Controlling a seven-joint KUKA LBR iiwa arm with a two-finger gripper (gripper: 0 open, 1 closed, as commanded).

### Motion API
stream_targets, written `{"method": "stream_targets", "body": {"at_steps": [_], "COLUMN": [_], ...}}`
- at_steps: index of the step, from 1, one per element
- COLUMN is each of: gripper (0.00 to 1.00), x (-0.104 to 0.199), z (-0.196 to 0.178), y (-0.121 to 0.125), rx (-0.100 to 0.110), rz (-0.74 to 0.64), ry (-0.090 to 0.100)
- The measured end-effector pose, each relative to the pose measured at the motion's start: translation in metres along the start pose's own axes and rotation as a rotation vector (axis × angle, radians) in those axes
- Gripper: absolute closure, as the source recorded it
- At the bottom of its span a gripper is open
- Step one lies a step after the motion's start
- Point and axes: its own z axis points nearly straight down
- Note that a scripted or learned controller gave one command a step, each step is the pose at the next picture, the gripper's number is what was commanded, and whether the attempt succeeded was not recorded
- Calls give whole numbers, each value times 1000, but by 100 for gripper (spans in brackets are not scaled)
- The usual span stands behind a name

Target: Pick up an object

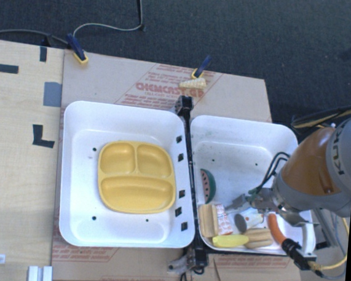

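From the camera above the bench, two white bins stand side by side on a cardboard sheet point(168, 83). The left bin point(81, 121) carries a yellow plate point(137, 177) with three compartments, lying flat near its middle; nothing lies on it, and it looks like a place to put things rather than a thing to pick. The right bin point(238, 133) holds all the loose objects, and they are crowded into its near corner, probably because they have been pushed or dropped there. Among them are a green and red slice point(207, 184) against the dividing wall, a tan block point(207, 220), a small striped box point(222, 220) beside it, a yellow banana point(231, 240) along the near wall, a tan stick point(257, 238) touching the banana, and an orange piece point(274, 226) more to the right. The arm point(313, 172) comes in from the right and bends down over this corner, because the objects are there. The gripper point(247, 205) is low, just above the heap, close to a grey can point(242, 222). I cannot tell if it is open or closed, as the wrist covers it and the parts are small. Nothing can be seen held by it. I judge that the picking is not yet done, and the crowding may make a clean hold difficult.
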Motion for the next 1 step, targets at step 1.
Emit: {"method": "stream_targets", "body": {"at_steps": [1], "gripper": [0], "x": [-49], "z": [0], "y": [60], "rx": [1], "rz": [-1], "ry": [1]}}
